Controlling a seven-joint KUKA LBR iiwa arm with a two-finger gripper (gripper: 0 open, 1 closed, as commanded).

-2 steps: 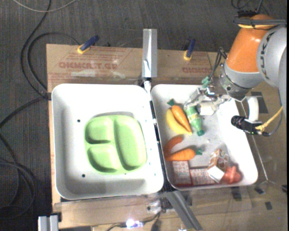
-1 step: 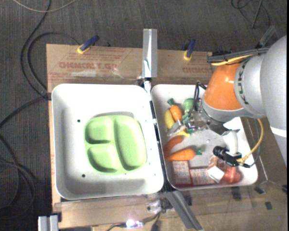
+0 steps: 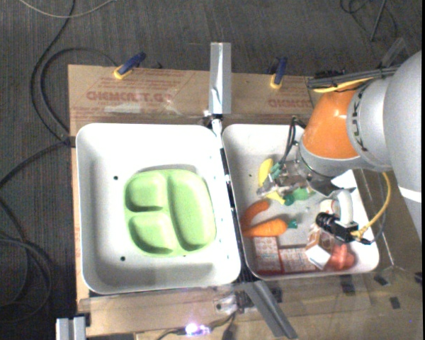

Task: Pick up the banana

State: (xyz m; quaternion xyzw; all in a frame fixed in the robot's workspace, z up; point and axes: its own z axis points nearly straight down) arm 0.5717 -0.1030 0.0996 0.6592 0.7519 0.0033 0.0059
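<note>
The yellow banana (image 3: pixel 266 168) lies in the right bin (image 3: pixel 241 144), near its middle, partly covered by the gripper. My gripper (image 3: pixel 276 184) reaches down from the orange-banded wrist (image 3: pixel 331 129) and sits right at the banana's lower end, among the toys. Metal parts of the gripper overlap the banana's right side.
An orange carrot (image 3: pixel 269 227) and a second orange piece (image 3: pixel 253 212) lie just below the gripper, with a small teal item (image 3: pixel 295 197) beside it. A printed card (image 3: pixel 268 250), a red toy (image 3: pixel 340 258) and a white object (image 3: pixel 342 205) crowd the bin's front right. The left bin (image 3: pixel 99 190) holds a green divided tray (image 3: pixel 171 210).
</note>
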